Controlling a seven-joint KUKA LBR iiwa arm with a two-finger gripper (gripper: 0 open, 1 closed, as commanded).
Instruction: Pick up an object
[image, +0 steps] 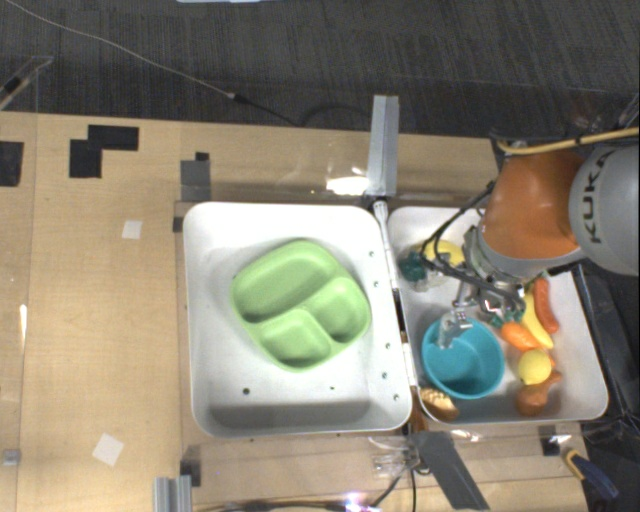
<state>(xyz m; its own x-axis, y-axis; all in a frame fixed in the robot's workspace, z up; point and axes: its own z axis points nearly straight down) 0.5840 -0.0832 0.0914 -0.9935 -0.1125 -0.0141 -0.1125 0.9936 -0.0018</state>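
This is a robotics lab or test cell, not a home or shop. A wooden bench (90, 330) carries two shallow white bins (205, 330) fixed side by side with metal brackets (383, 145), black markers (103, 147) are stuck on its surface, and loose cables (150, 65) trail over the dark carpet (300, 50) behind it. A grey industrial arm (600, 205) with an orange band reaches in over toy food (530, 345) and a green divided plate (300, 302).
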